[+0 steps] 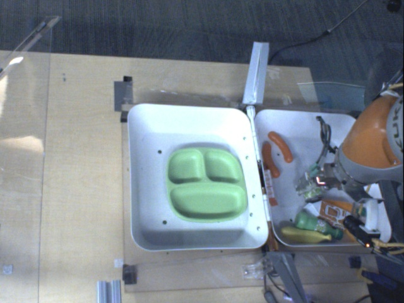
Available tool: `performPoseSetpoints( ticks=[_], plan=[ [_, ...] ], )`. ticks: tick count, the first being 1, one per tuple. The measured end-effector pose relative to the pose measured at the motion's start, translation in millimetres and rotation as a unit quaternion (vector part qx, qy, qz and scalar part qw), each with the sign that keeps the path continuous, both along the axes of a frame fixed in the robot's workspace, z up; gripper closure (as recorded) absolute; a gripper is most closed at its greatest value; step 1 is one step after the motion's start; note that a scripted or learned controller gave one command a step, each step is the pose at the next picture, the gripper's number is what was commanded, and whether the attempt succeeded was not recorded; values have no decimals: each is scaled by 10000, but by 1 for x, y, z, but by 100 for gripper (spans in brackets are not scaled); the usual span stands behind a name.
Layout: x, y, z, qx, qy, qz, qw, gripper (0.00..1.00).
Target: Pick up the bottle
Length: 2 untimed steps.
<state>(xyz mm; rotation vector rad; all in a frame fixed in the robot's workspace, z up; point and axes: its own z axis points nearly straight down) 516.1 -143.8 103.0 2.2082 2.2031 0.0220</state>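
Bottle (309, 221) lies in the right bin (297, 128) (gripper (315, 183) state unclear) on a wooden bench (76, 169).

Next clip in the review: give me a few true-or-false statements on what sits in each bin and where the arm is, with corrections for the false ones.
1. A green sectioned tray lies in the left bin. True.
2. Two orange sausages lie in the left bin. False: they lie in the right bin, near its left wall.
3. A yellow banana lies along the near edge of the right bin. True.
4. The arm is over the left bin. False: its orange band and gripper are over the right bin.
5. The green bottle lies just behind the banana. True.
6. The green tray has one single compartment. False: it has three, two small ones and one long one.
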Motion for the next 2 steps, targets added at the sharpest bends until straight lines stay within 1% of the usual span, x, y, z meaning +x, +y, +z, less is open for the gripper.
performPoseSetpoints(
  ticks=[1,2],
  plan=[
    [24,49,-11,-10,27,971,9953,100],
    [121,49,-13,0,64,1054,9944,100]
  ],
)
